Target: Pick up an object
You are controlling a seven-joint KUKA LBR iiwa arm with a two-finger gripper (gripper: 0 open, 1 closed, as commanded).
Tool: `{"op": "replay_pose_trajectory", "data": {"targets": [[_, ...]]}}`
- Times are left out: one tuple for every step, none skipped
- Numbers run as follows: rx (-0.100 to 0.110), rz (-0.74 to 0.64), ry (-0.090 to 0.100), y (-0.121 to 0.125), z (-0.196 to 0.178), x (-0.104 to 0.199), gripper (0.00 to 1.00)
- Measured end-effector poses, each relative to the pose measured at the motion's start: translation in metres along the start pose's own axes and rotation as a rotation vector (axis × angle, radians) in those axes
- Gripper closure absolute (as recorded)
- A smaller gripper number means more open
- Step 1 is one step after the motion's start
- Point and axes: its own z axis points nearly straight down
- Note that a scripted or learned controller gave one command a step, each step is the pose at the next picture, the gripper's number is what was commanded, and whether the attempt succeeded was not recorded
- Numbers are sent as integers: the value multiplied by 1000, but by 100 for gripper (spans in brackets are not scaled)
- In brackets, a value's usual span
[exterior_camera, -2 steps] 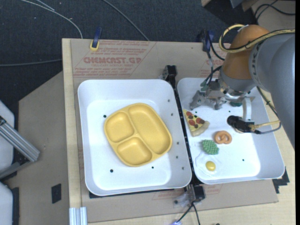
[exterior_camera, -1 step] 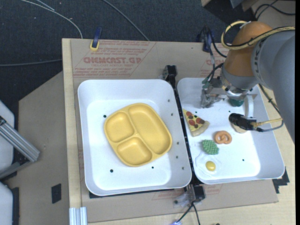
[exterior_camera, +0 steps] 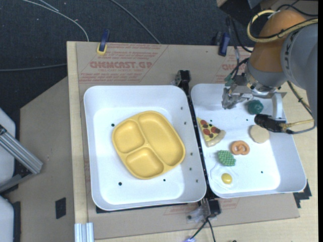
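Observation:
My gripper (exterior_camera: pixel 229 103) hangs over the back left part of the right bin (exterior_camera: pixel 287 183), fingers pointing down and open with nothing between them. Toy foods lie in this bin. A teal round piece (exterior_camera: pixel 255 106) sits just right of the gripper. A pizza slice (exterior_camera: pixel 210 131) lies below the gripper near the bin's left wall. A beige bread piece (exterior_camera: pixel 259 134), an orange donut (exterior_camera: pixel 239 147), a green leafy piece (exterior_camera: pixel 226 158) and a fried egg (exterior_camera: pixel 226 177) lie further toward the front.
The left bin (exterior_camera: pixel 96 102) holds a yellow divided plate (exterior_camera: pixel 147 144). A black divider strip (exterior_camera: pixel 194 130) runs between the bins. The grey arm with its orange band (exterior_camera: pixel 272 39) comes in from the upper right, above the right bin's back edge.

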Motion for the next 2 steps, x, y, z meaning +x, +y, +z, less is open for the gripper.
{"op": "replay_pose_trajectory", "data": {"targets": [[-4, -2, -1, 12, -54, 2, 100], [-3, -2, -1, 13, -101, 2, 100]]}}
